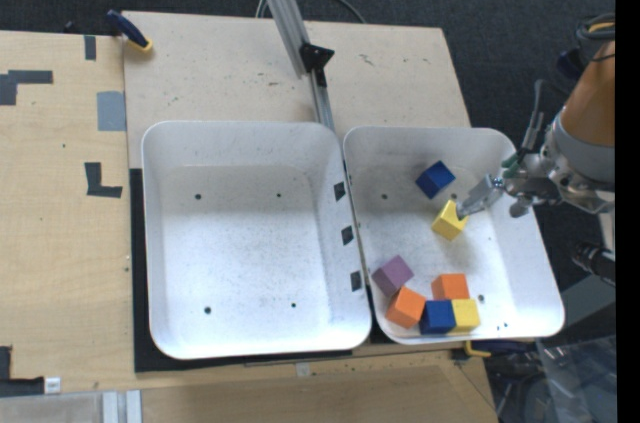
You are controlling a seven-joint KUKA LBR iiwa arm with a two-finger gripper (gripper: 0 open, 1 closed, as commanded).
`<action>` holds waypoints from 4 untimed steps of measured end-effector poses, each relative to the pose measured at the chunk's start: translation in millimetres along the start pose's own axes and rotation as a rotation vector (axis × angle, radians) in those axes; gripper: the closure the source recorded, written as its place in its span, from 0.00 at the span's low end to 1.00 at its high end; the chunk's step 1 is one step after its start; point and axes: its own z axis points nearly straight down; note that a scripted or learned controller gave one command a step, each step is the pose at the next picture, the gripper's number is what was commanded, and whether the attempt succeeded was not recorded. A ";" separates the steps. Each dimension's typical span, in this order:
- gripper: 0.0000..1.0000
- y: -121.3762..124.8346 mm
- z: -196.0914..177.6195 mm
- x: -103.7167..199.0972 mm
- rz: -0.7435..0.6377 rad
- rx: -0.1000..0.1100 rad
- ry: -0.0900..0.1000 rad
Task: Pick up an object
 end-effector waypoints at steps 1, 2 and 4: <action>0.00 12.9 123.8 10.6 0.000 0.008 0.002; 0.00 81.9 148.0 37.7 -0.004 -0.004 -0.001; 1.00 82.4 138.0 43.0 -0.001 0.002 0.000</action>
